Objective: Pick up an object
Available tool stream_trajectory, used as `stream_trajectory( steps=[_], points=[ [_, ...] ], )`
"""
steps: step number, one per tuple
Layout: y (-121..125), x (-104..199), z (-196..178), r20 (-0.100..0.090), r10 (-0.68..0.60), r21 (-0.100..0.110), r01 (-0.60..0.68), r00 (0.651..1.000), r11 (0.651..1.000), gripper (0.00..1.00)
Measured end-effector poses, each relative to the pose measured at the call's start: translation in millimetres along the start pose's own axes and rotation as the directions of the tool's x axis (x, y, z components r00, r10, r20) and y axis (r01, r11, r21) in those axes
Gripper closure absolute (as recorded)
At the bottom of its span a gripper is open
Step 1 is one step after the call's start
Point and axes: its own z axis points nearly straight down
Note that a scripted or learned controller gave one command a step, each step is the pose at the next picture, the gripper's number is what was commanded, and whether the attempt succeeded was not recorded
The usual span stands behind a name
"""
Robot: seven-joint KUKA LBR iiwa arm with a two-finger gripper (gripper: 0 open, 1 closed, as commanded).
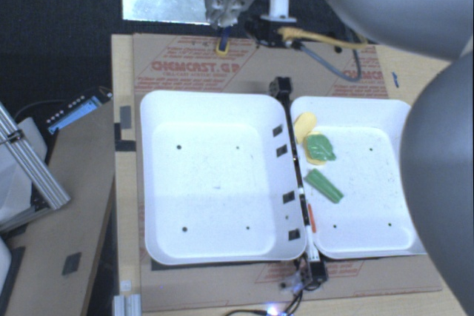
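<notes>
The grey arm (415,26) is the biggest thing in view, its rounded body filling the upper right and running down the right side, covering the far right part of the right bin. Next in size are the two shallow white bins, set side by side on a brown board (200,63) with red lettering: the left bin (155,159) and the right bin (370,233), their inner walls touching along a seam fitted with small dark clips. Above the board, at the top of the view, the gripper (224,11) hangs over the board's far edge, well apart from both bins; its pale fingers taper down and meet at a point, closed or nearly so, with nothing visible between them. Just below the fingertips a small yellow-and-blue piece (221,46) lies on the board. In the right bin, near its left wall, sit three small things close together. The green stick (324,186) is the longest, its long axis running at a slant from upper left to lower right. Just above it lies a light green lump (320,148), roughly blocky, and touching that at its upper left is a pale yellow piece (304,125), elongated roughly up and down against the bin's wall.
</notes>
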Motion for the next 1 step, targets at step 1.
stream_trajectory(
  steps=[1],
  points=[
    [-113.5, 2.0, 21.2, -0.001, -0.003, 0.008, 0.003, 1.0, 1.0, 1.0]
  ],
)
